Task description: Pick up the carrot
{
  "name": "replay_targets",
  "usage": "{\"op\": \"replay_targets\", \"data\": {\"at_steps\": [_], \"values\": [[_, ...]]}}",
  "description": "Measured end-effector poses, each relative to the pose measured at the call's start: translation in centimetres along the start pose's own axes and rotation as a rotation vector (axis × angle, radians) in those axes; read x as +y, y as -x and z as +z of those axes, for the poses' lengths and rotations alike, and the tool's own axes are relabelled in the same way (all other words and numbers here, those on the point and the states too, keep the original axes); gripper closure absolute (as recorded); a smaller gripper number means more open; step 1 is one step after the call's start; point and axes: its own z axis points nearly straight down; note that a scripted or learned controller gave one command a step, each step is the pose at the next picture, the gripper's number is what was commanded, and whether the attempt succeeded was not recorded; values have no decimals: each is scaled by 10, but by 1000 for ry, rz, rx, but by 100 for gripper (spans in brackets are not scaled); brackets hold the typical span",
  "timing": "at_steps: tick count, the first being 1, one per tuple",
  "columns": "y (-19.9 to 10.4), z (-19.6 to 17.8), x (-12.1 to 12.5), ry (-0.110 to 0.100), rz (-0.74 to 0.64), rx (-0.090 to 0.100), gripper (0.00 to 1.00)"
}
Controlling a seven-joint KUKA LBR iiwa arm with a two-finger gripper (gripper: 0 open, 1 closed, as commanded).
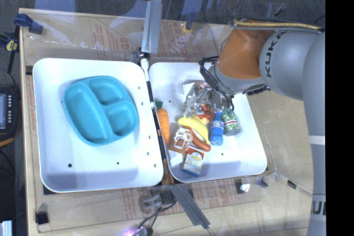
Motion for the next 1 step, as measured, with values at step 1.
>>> {"op": "replay_targets", "data": {"at_steps": [1], "values": [[12, -11, 3, -1, -447, -4, 100]]}}
